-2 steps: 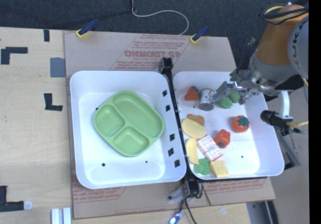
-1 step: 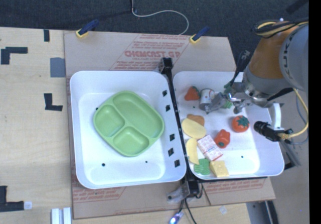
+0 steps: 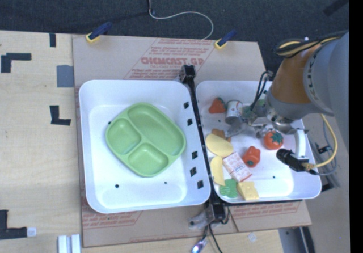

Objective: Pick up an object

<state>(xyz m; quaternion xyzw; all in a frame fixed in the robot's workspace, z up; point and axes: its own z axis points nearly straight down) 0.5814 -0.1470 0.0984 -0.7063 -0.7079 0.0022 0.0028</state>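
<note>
The right bin [image 3: 295, 189] holds several toy foods. A silver can [image 3: 232, 111] and an orange-red piece [image 3: 216, 106] lie at its back left. A red tomato [image 3: 273, 139] and a red pepper [image 3: 252, 156] sit mid-right. Two yellow pieces [image 3: 219, 145] [image 3: 217, 170], a white and red packet [image 3: 236, 167], a green piece [image 3: 228, 189] and a yellow block [image 3: 248, 190] crowd the front left. My gripper [image 3: 253, 121] is low in this bin, just right of the can and left of the tomato, with nothing visibly between its fingers.
The left bin [image 3: 93, 110] holds a green divided plate [image 3: 146, 138]. A black divider [image 3: 195, 133] runs between the bins. The arm's orange band [image 3: 289, 81] hangs over the right bin's back right. Cables [image 3: 317, 158] loop past its right rim.
</note>
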